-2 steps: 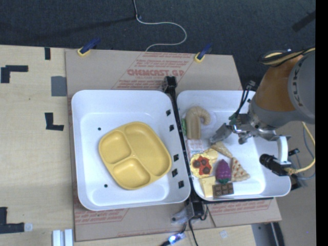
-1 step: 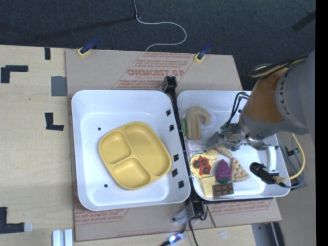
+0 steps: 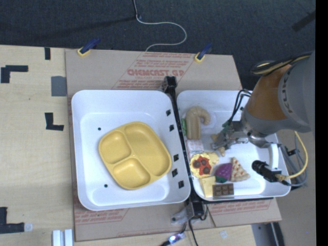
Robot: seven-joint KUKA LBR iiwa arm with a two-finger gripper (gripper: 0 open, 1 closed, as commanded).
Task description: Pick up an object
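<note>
Yellow and three-sectioned, the plastic tray (image 3: 134, 154) fills the left bin (image 3: 84, 106), while we see the gripper (image 3: 221, 141) low in the right bin (image 3: 225, 97) beside a tan toy (image 3: 196, 120), its grip unclear to us.

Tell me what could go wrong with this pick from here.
The toy food sits packed together: the pizza slice, purple piece and round pizza touch or nearly touch, so the claw may nudge neighbours or lift two. The items also lie close to the right bin's dividing wall, which could block a descent.
</note>
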